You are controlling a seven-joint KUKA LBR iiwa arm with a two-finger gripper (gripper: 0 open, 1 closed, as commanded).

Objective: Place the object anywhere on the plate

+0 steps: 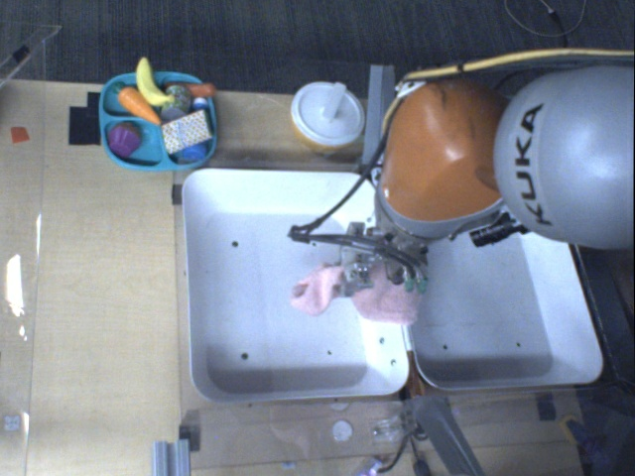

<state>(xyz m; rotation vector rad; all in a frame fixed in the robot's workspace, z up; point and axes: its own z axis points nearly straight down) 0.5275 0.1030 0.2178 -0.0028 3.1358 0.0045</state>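
Observation:
A soft pink object (316, 292), like a crumpled cloth, lies at the right side of the left bin (248, 296). Part of it (389, 305) reaches the wall between the two bins. My gripper (365, 269) hangs directly over its middle, under the orange band (442, 152), and covers part of it. Whether the gripper touches the pink object is hidden by the wrist. The blue divided plate (107, 132) sits on the bench beyond the left bin's far left corner. It carries a banana (149, 82), a carrot (137, 104), a purple piece (125, 139) and other small toys.
A white lidded cup (327, 113) stands behind the left bin near the arm. The right bin (516, 335) lies under the arm's body. A black square (84, 124) lies left of the plate. Wooden bench spreads to the left.

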